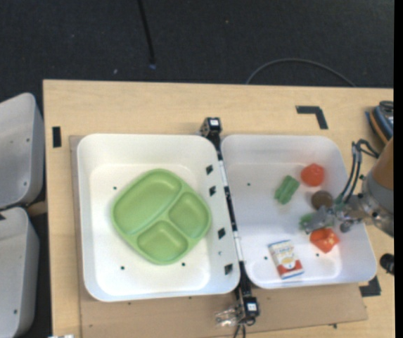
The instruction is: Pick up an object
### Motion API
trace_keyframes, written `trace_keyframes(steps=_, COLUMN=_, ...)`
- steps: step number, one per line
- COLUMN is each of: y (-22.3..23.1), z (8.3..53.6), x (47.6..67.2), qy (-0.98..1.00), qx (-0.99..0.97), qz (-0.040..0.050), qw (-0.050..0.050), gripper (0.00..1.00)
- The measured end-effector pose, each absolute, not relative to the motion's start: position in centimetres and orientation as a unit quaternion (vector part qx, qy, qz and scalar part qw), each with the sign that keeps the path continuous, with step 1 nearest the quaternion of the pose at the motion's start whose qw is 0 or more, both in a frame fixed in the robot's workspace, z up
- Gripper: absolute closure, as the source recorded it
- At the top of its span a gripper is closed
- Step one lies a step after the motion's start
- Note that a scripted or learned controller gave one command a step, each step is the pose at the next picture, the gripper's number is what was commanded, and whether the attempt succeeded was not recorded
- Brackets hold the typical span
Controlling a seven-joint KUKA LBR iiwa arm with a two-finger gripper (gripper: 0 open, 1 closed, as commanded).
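Note:
In the right bin [257, 153] lie a red round object [313, 174], a light green block [286, 189], a brown round object [321, 200], an orange-red object [324, 241] and a small white carton with red and blue print [284, 259]. My gripper [326, 222] reaches in from the right and hangs low over the bin's right side, between the brown object and the orange-red one. A small dark green piece [306, 222] shows at its left tip. I cannot see whether anything is gripped.
The left bin [96, 273] holds a green divided plate [160, 215]. A hinge strip with black clips [224, 210] separates the bins. Grey chair backs [4, 153] stand left of the bench. A black cable [299, 65] loops behind the bench.

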State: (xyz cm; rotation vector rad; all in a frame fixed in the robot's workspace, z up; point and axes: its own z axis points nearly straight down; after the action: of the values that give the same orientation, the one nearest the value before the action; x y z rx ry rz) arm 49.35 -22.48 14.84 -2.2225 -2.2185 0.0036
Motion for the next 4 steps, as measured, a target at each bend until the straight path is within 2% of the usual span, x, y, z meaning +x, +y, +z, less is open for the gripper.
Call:
trace_keyframes(steps=1, y=-22.6, z=9.8, x=49.3, qy=-0.706, qx=-0.708, qz=0.0011, qw=0.001, gripper=0.00)
trace_keyframes(steps=2, y=-22.7, z=11.1, x=49.4, qy=-0.705, qx=-0.709, qz=-0.0004, qw=-0.002, gripper=1.00)
trace_keyframes(steps=3, y=-22.6, z=17.3, x=50.1, qy=-0.708, qx=-0.706, qz=-0.0011, qw=-0.003, gripper=1.00)
trace_keyframes(steps=4, y=-22.8, z=20.8, x=50.3, qy=-0.709, qx=-0.706, qz=-0.0010, qw=-0.003, gripper=1.00)
